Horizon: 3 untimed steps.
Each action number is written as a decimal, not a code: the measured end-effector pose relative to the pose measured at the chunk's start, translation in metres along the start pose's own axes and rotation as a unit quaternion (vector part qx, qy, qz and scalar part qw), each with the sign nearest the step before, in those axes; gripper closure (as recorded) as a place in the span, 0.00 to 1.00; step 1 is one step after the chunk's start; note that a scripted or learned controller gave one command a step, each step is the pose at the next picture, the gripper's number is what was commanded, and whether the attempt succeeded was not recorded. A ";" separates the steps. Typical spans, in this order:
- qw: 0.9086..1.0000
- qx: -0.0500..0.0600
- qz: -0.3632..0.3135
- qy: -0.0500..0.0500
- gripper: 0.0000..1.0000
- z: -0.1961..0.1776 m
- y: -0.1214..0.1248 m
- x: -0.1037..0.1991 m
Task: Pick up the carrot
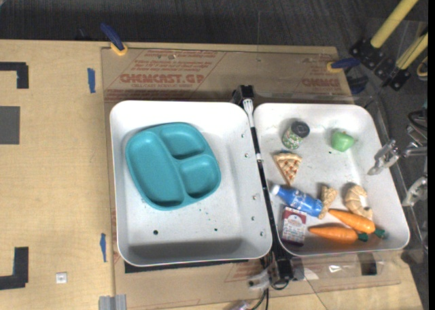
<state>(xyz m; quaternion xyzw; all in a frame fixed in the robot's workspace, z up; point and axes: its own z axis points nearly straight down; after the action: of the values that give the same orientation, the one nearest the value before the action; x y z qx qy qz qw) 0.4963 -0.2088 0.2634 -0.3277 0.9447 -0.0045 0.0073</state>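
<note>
we see two carrots [350, 220] lying near the front right corner of the right bin [360, 113], one [333, 234] just in front of the other, beside a blue bottle [299, 200] and a small red carton [293, 226]. the left bin [129, 115] holds a teal divided plate [173, 164]. the tool [385, 158] sits at the right bin's right rim, and we cannot tell its state.

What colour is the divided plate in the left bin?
Teal plate, clearest in the camera view.
</note>
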 end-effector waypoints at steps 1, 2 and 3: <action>0.990 -0.008 -0.138 0.002 0.00 0.101 0.017 0.001; 0.992 0.000 -0.129 0.000 0.00 -0.108 0.005 0.011; 0.998 -0.011 -0.066 0.004 0.00 0.113 0.002 0.020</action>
<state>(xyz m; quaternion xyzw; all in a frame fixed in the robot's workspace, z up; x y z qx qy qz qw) 0.4814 -0.2199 0.1505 -0.3895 0.9210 0.0038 -0.0003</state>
